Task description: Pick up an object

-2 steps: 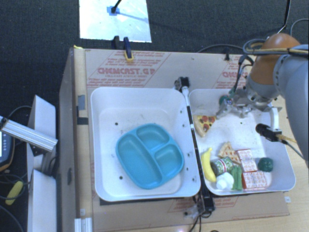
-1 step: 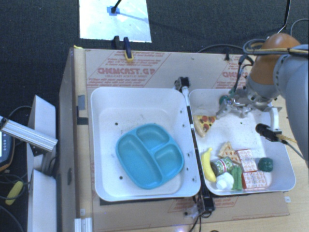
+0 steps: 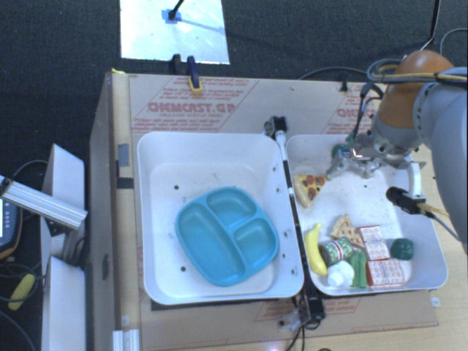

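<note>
Dark speckled carpet floor [image 3: 58,42] all around. Pale shiny square sheet [image 3: 174,20] lying on it at top. Brown paper-covered surface [image 3: 219,101] with red lettering. White and metal framework [image 3: 51,210] at left.

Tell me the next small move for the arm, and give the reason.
Probably shift the gripper toward the camera view's left and down over the pizza slice. It hangs above bare floor at the far end of the right bin with nothing seen in its grasp, and the slice lies closest, apart from the crowded pile near the banana.
</note>
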### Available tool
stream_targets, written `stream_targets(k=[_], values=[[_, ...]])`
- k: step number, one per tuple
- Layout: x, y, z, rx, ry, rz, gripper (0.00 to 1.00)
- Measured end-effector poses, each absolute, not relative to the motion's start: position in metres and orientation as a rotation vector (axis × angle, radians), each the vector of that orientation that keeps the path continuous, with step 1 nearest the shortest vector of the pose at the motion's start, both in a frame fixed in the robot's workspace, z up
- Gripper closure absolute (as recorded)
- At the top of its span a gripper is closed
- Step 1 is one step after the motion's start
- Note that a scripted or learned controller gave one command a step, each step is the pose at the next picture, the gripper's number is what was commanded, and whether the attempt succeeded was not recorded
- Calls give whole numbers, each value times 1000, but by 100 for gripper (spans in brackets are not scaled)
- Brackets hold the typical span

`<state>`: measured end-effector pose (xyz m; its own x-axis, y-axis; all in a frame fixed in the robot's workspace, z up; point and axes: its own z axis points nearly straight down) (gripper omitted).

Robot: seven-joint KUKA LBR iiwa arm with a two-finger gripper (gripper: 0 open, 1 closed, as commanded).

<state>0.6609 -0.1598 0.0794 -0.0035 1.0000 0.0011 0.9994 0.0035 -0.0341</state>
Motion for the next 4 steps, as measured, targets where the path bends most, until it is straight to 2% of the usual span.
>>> stream_targets(k=[1, 2, 3, 4], values=[[662, -156, 79, -2200, -2211, 29, 0], [670, -178, 126, -2223, -2227, -3, 0], [659, -207, 84, -2221, -2224, 0, 0], [661, -207, 97, -2222, -2230, -5, 100]])
